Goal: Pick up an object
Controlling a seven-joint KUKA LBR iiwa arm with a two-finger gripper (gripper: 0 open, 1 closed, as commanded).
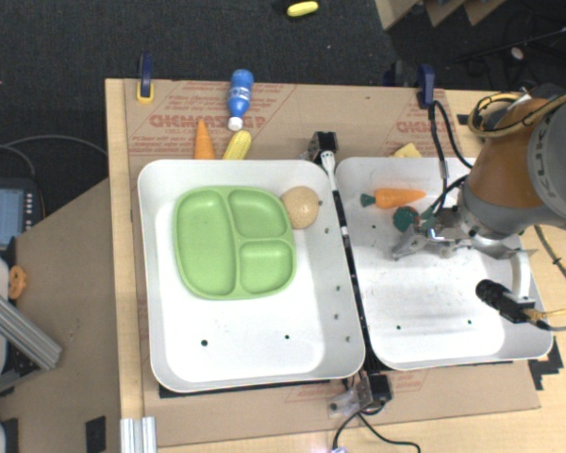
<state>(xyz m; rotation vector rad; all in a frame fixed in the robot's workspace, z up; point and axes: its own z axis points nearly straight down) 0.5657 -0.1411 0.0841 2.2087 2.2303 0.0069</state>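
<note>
Metal gripper [407, 243] beside small teal object [405, 218], right bin [434, 333].

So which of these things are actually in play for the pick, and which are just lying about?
In play, right white bin:
- two-finger gripper
- orange toy carrot
- small teal object

Lying about:
- green divided plate and tan ball, left white bin
- blue-and-white bottle, yellow corn piece, orange cone, on the bench

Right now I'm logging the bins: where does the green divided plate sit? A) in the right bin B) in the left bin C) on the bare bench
B: the green divided plate lies inside the left bin, beside a tan ball.
</note>
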